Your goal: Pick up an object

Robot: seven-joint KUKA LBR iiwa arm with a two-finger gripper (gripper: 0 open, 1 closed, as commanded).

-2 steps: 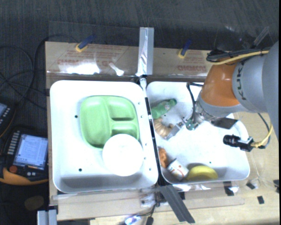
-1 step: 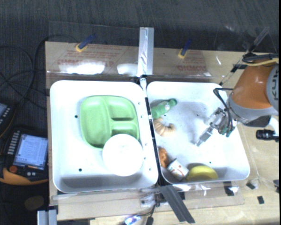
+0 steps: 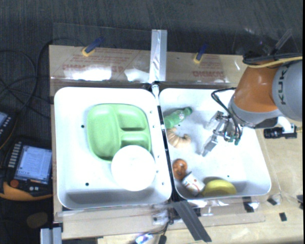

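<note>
Reaching in from the right of the desk (image 3: 61,60), over the right bin (image 3: 254,136), with the orange-banded arm (image 3: 256,93) bent above that bin's far right corner. Hanging with the jaws (image 3: 212,145) over bare white floor near the bin's middle, slanting down toward the near left; too small and blurred for telling whether spread or clenched, and nothing showing between them. Lying closest, just toward the left edge of the bin, a tan curled pastry-like object (image 3: 179,139), with a green bottle-like toy (image 3: 176,117) beyond it toward the far left corner, long axis running roughly left-near to right-far. Sitting along the near edge: a small orange ball (image 3: 179,166), a white cup-like piece (image 3: 192,183) and a yellow banana (image 3: 219,187), its long axis running along that near edge. Resting in the left bin (image 3: 71,151), well apart from the jaws: a green divided tray (image 3: 112,126) and a white round plate (image 3: 133,166). Judging the pastry-like object the likeliest target, lying leftward and level with the jaws, needing a short shift toward the dividing wall before any descent.
</note>
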